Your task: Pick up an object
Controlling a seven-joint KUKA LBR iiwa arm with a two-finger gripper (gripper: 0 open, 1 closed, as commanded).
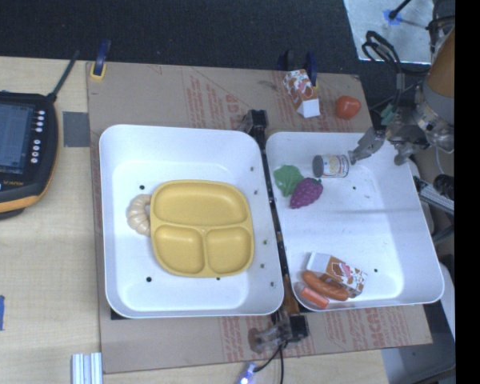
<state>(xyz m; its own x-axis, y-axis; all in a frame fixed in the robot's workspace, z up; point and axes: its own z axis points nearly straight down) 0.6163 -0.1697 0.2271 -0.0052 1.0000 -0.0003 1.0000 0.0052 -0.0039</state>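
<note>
A pale wooden bench (40, 262) under a brown cardboard sheet bears two shallow white bins. The left bin (120, 214) holds a yellow three-compartment plastic tray (200, 227). The right bin (384, 222) holds a small cylindrical can (331, 166), purple toy grapes (306, 192) and a green leafy toy (286, 178). The gripper (382, 142) hangs spread wide, holding nothing, just beside the can; nothing is picked up yet.
</note>
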